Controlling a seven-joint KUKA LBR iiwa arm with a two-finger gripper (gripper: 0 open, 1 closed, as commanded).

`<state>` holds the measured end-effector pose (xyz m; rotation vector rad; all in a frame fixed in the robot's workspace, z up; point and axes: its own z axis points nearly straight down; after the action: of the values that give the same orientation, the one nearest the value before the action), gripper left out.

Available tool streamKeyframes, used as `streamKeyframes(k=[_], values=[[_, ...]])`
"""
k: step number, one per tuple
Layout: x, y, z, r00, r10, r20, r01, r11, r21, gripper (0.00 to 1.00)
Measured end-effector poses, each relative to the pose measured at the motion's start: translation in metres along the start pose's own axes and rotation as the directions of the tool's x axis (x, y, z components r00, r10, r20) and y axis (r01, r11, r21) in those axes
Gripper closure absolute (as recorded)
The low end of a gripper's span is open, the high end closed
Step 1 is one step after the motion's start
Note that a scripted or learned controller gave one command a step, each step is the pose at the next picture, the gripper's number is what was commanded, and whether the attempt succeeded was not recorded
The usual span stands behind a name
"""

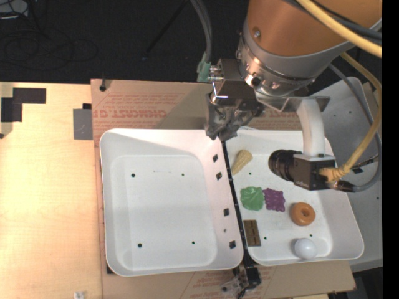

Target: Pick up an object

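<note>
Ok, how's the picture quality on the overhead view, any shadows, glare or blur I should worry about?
Camera view: the left bin is evenly lit with a soft shadow across its top corner; the right bin's toys read sharp, with mild shine on the white ball. The arm looms large and slightly soft, shading the gripper. The background above the bench is dark.

The arm (299, 23) ends in a broad copper-orange band above a grey metal wrist ring. Yellowish cables loop across the band and trail down the side to a yellow connector. A grey hose runs beside a small green fitting. Under the wrist sits a dark, blocky gripper (223, 128) with silver brackets. A white bracket carries a black cylindrical camera module (293, 166).
</note>
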<state>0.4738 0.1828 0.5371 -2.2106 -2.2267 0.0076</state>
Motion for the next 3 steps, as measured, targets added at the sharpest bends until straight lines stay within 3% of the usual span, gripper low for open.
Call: streamKeyframes(k=[1, 2, 3], values=[[-0.003, 0.001, 0.000, 1.000, 0.005, 0.001, -0.005, 1.000, -0.001, 0.00], [-0.002, 0.002, -0.009, 1.000, 0.002, 0.002, -0.002, 1.000, 0.003, 1.00], [-0.001, 0.001, -0.019, 1.000, -0.002, 0.003, 0.002, 1.000, 0.007, 1.00]])
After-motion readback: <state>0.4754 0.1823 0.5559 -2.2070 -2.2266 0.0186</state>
